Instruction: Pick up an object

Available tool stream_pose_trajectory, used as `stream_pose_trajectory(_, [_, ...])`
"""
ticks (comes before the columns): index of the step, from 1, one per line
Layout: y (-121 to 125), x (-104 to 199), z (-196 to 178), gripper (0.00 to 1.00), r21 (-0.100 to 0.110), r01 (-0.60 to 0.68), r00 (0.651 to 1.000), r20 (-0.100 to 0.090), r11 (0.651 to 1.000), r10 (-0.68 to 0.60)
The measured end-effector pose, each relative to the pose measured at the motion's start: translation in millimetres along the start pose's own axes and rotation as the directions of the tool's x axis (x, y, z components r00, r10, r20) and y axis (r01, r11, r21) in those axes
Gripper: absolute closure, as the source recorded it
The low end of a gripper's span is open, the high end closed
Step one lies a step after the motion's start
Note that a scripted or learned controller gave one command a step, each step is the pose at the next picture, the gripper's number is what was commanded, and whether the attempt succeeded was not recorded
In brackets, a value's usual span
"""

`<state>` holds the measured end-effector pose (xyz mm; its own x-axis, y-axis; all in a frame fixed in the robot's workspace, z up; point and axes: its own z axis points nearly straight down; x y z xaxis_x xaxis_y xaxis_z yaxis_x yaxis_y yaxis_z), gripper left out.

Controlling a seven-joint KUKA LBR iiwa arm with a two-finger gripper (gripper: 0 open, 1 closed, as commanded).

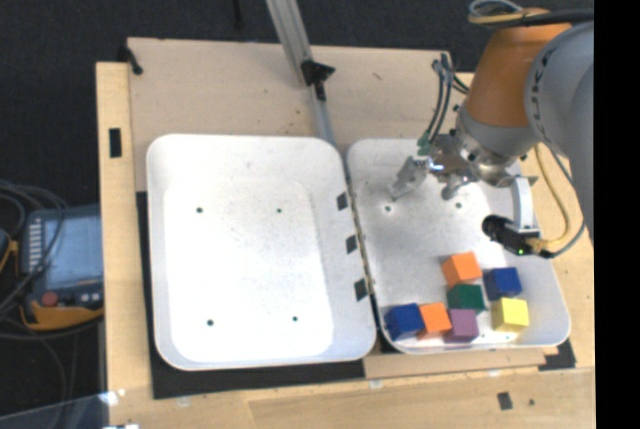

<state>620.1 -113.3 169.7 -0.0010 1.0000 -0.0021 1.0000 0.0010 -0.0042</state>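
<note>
1. The right bin [400, 217] carries all the work; nothing has been lifted yet.
2. The gripper [418, 172] hangs over its upper end; I cannot tell how it is set, and nothing shows in it.
3. The blocks [462, 302] sit clustered at the bin's lower end, apart from it, untouched.

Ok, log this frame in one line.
gripper: over right bin upper part, nothing held | blocks: clustered at near edge | pick: not done
</note>
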Motion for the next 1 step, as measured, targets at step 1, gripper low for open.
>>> stream_pose_trajectory(1, [2.1, -6.1, 43.0, 0.00, -0.001, -0.004, 1.000, 0.001, 1.000, 0.004])
